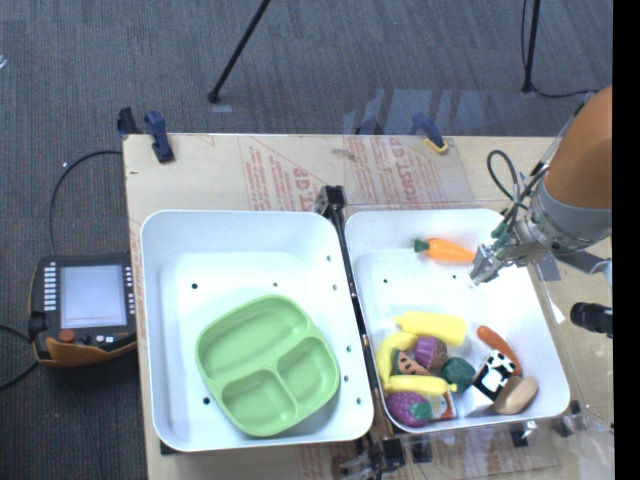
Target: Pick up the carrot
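The claw hangs over the right bin, up in its far half, and the carrot lies just to its left, a touch further back, orange body pointing at the claw and green top pointing away. Nothing is between the fingers. They look drawn in fairly narrow at the tips, though from this angle I would not swear to the exact gap.

So the grab is not made yet, by my reckoning. The claw sits beside the carrot, not over it, and it needs a short shift left before it drops.

Here is where it could slip. If it comes down where it hangs, the fingers land on bare bin floor or clip the carrot's near end and push it off toward the far wall. That carrot is smooth, round and tapered, the sort of thing that rolls or squirts out of a pinch taken at the thin end. And if the fingers are as close as they look, they may simply sit on top of it instead of straddling it.

Nearer me than the claw, toward the bin's front, is a heap of toy food. It lies well apart from the carrot, so I doubt it gets in the way.
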`<state>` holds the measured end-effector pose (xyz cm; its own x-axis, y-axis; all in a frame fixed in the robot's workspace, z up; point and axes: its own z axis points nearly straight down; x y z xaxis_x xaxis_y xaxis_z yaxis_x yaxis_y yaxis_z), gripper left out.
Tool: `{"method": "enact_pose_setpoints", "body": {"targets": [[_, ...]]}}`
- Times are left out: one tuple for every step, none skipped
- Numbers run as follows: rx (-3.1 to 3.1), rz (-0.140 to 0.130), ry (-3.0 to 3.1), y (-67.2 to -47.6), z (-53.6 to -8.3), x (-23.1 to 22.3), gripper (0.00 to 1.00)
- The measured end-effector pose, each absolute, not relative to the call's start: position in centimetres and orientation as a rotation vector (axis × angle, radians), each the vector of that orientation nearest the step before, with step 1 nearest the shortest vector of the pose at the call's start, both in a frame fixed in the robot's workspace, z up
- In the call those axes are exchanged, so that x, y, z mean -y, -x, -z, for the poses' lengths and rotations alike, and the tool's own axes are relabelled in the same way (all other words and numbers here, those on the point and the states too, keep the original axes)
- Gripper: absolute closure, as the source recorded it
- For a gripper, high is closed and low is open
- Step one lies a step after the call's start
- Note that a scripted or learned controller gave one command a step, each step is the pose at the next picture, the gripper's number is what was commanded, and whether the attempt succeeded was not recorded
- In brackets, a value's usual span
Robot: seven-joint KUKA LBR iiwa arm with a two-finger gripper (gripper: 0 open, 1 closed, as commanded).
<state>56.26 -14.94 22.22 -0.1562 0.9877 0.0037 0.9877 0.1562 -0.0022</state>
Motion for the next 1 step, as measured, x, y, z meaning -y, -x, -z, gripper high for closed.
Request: {"method": "enact_pose_setpoints", "body": {"targets": [[2.382,0.002,2.039,-56.32,-23.09,14.98,1.0]]}}
